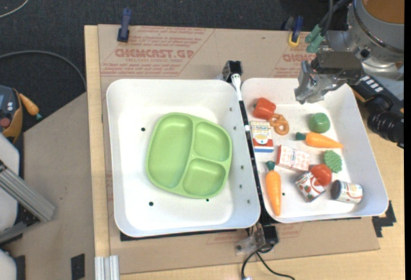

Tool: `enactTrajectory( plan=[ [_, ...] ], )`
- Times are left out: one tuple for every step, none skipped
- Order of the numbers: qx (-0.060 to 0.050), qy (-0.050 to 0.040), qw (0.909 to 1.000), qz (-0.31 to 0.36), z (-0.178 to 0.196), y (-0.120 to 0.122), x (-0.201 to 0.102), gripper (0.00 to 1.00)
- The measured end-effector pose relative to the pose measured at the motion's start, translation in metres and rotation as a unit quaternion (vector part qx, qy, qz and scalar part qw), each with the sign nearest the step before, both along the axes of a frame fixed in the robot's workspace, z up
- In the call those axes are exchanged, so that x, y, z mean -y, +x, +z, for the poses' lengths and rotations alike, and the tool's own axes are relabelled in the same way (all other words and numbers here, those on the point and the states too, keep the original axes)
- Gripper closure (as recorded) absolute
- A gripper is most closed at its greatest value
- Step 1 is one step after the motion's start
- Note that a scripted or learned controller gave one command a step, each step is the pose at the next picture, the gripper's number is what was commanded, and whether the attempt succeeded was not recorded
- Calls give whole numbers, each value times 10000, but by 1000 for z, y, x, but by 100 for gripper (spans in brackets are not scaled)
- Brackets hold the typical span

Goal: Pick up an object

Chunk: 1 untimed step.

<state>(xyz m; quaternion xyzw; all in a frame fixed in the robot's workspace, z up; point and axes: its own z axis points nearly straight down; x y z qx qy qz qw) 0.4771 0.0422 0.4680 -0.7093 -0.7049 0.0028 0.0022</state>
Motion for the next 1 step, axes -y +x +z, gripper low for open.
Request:
enactTrajectory(
  plan=[
    [-39, -4, 10000, 67, -145, 0, -80, 100]
  ],
)
